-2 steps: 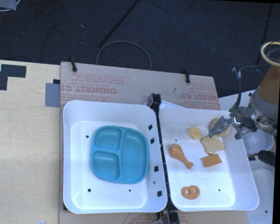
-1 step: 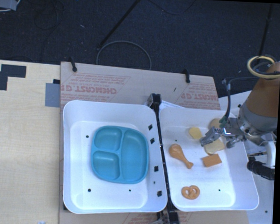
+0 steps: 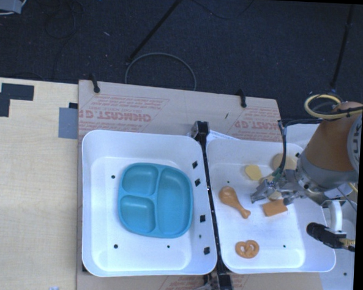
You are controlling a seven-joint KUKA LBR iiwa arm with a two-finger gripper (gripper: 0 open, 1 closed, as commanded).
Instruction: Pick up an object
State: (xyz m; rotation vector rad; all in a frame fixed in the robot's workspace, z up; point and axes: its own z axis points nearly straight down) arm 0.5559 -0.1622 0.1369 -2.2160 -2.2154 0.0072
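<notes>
Gripper (image 3: 266,190) sits low in the right-hand shallow white plastic bin (image 3: 285,261), at the end of the grey arm with its orange band (image 3: 328,147) reaching in from the right — whether it is released or clenched I cannot tell, the tip being a dark tangle at this slant. No object shows between its tips, so I judge nothing is held. Pickable things all lie in this bin: a tan plastic toy drumstick (image 3: 234,201) just left of the gripper, bone end pointing down-right; an orange-brown block, toast-like (image 3: 275,208), just beside and below the tip; a pale yellow rounded piece (image 3: 253,172) just above; another pale rounded piece (image 3: 283,161) partly hidden by the arm; and a small brown pretzel-shaped toy (image 3: 247,249) well apart near the front wall. Placement of the tip between drumstick, block and yellow piece suggests a descent aimed at that cluster — likely the block or the drumstick, though which I cannot say. Left-hand white bin (image 3: 95,252) carries a blue sectioned plastic plate (image 3: 155,200), flat and central, apart from the action. Crowding there could cause a glancing miss.
</notes>
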